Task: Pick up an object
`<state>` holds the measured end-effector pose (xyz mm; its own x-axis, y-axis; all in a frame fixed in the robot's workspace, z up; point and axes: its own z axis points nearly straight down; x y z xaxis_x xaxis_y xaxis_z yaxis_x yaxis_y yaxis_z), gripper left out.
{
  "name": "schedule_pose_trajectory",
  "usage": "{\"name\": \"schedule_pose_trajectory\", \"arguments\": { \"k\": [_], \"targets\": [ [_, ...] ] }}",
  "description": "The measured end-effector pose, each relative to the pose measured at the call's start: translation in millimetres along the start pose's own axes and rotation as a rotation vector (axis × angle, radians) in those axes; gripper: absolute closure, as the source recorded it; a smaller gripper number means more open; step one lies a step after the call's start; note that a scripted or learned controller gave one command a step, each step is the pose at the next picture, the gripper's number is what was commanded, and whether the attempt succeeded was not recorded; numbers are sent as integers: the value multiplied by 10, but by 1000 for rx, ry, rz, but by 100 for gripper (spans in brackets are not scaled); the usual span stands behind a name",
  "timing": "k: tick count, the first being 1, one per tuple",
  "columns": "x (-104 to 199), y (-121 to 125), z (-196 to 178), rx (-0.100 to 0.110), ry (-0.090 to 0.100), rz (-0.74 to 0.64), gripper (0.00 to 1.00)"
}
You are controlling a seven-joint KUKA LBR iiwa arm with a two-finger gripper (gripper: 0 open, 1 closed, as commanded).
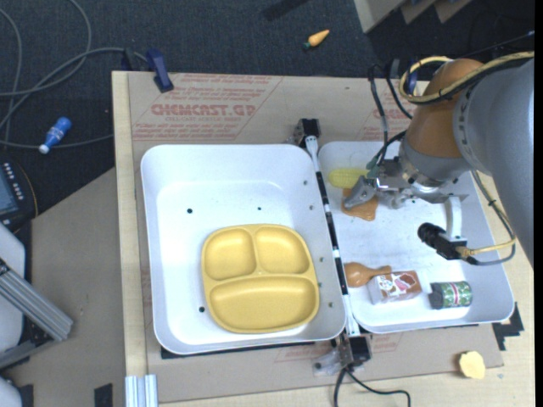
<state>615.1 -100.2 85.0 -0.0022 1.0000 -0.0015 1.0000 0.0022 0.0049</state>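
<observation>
The gripper [366, 195] is low in the right bin [492, 299], near its far left corner, and I cannot tell how wide it stands. Just under it lies an orange-brown piece [363, 211], with a yellow object [345, 177] beside it toward the far rim. Near the right bin's front edge lie a brown pear-shaped object [363, 272], a red-brown packet [395, 286] and a small dark can [450, 294]. The middle of this bin is bare. The left bin [170, 185] holds a yellow divided plate [259, 276].
</observation>
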Motion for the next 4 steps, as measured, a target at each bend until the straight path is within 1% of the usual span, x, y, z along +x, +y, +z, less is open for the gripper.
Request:
{"name": "schedule_pose_trajectory", "arguments": {
  "k": [1, 2, 4],
  "targets": [
    [-130, -1134, 9, 15, 2, 7, 0],
    [66, -1307, 2, 9, 4, 3, 0],
    [79, -1250, 2, 5, 1, 2, 0]
  ]
}}
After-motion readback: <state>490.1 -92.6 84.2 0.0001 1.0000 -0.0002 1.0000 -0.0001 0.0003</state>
